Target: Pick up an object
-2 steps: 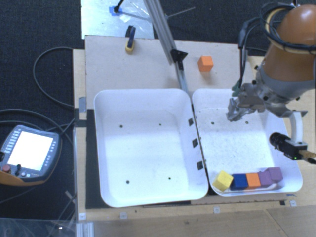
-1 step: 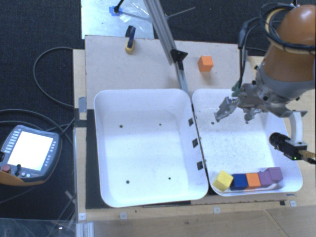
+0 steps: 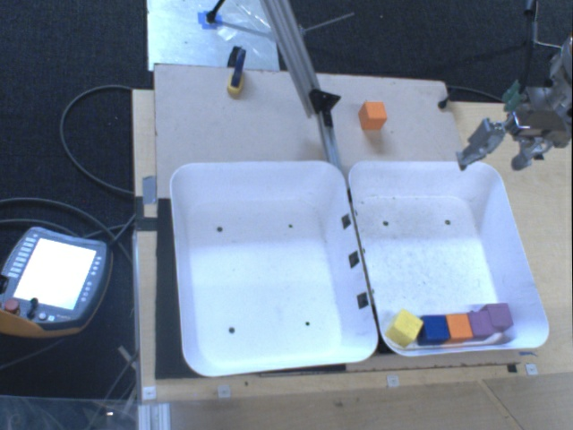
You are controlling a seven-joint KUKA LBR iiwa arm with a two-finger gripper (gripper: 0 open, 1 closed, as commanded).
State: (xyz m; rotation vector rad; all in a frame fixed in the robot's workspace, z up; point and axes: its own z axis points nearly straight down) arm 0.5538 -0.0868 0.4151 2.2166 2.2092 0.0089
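Currently the gripper [image 3: 500,152] hangs at the far right corner of the right bin [image 3: 515,231], over its rim, fingers spread wide with nothing between them. Likely a start or approach pose, since it is well apart from anything it could pick.

Candidate objects: five small cubes in a row against the near wall of the right bin, touching or nearly so: yellow cube [image 3: 404,327], blue cube [image 3: 434,329], orange cube [image 3: 458,326], then two purple cubes [image 3: 491,319] at the right end. The yellow one sits turned at an angle; the rest line up. They probably slid there because the bin floor slopes to that wall. Tight packing against the wall means a finger has little room to get between them; the yellow one at the open end looks easiest.

Left bin [image 3: 188,240] has white floor with a few dark dots. Another orange cube [image 3: 373,115] sits outside the bins on the tan board [image 3: 269,119] behind them. A blue and yellow clamp [image 3: 236,71] rests near the board's far edge, and a metal pole [image 3: 295,47] slants down to the gap between the bins.

Room: dark carpet, cables, and a teach pendant [image 3: 52,279] with a lit screen at left.
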